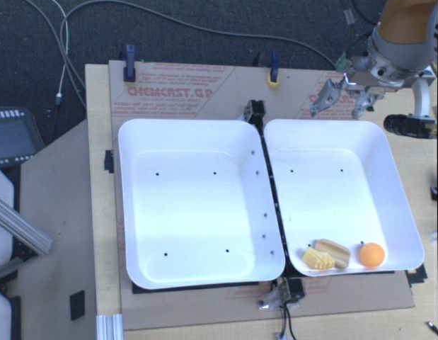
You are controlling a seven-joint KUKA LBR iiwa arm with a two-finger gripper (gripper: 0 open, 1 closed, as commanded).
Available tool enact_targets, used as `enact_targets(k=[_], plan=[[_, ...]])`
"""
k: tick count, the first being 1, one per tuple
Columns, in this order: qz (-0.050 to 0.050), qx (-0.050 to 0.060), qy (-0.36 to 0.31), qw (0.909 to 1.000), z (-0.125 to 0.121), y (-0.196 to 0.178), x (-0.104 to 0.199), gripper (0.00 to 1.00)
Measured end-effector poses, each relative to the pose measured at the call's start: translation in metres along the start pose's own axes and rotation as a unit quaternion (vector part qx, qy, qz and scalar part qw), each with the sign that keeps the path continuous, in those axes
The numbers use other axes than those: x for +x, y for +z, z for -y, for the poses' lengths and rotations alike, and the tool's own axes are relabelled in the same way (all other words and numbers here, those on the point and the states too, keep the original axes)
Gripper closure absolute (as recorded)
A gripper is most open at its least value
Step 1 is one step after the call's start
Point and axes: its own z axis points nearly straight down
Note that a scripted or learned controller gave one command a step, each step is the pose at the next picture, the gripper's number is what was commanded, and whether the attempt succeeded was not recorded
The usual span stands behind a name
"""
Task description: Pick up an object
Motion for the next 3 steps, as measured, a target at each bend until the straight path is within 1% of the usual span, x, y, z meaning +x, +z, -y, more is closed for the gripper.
enact_targets(k=[1,2,3], plan=[[0.0,-0.001,0.0,1.0,0.0,-0.011,0.0,1.0],[0.0,0.001,0.0,1.0,0.021,0.022,0.008,1.0],[0.0,0.002,-0.001,1.0,0.015,0.061,0.027,1.0]])
